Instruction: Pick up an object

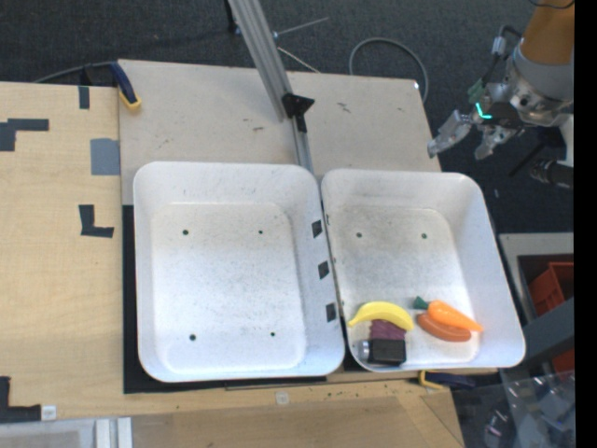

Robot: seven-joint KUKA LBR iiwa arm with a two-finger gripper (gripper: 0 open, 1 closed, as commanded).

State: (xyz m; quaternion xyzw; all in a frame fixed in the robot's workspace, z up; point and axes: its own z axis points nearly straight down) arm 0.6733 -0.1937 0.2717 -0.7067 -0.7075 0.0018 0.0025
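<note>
The right bin [410, 194] holds several small objects at its near end: a yellow banana [381, 315], an orange carrot with a green tip [448, 321], a dark purple piece [383, 329] and a black block [387, 350]. My gripper [469, 136] hangs beyond the right bin's far right corner, off the bin and high above the bench. Its two fingers are spread apart and nothing is between them. The objects lie far from it, toward the near edge.
The left bin [224, 269] sits beside the right one. A slanted metal pole [266, 49] runs from the top down to the gap between the bins. A grey cable loop [387, 59] lies on the far bench. A red crate [560, 283] stands at the right.
</note>
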